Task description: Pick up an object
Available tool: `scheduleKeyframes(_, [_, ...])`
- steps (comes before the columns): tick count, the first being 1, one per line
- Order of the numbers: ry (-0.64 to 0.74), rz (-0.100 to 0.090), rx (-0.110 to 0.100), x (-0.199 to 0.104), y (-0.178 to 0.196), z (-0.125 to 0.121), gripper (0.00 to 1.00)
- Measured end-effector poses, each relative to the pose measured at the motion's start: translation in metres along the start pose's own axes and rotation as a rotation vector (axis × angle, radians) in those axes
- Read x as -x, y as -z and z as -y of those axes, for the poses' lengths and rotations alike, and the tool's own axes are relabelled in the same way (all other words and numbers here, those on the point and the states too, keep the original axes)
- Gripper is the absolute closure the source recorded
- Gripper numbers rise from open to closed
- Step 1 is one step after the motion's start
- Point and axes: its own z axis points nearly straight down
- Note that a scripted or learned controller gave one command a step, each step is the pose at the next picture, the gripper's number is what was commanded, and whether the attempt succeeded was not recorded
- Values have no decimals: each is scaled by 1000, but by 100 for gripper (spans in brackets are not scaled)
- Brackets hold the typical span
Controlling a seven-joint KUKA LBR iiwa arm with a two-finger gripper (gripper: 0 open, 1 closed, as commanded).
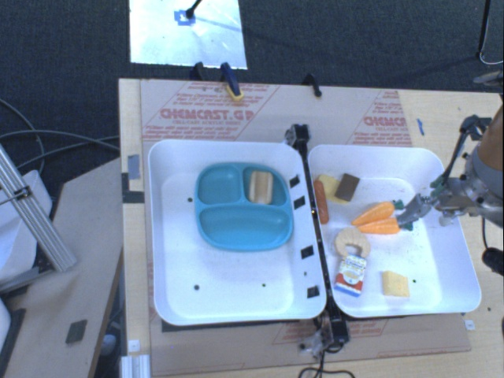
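My gripper [411, 212] sits low in the right bin [449, 246], its tips touching the two carrots' [376, 218] right ends; I cannot tell its opening, and the arm is cropped.

I work in a robotics lab: my bench [197, 105] wears a printed board under two white bins [169, 290], aluminium framing [31, 211] stands at nine o'clock, loose cables [47, 136] trail over dark carpet [63, 38], and toy food fills the bins.
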Motion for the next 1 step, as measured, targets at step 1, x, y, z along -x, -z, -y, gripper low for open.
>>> scheduleKeyframes(1, [3,3,11,0,6,-3,0])
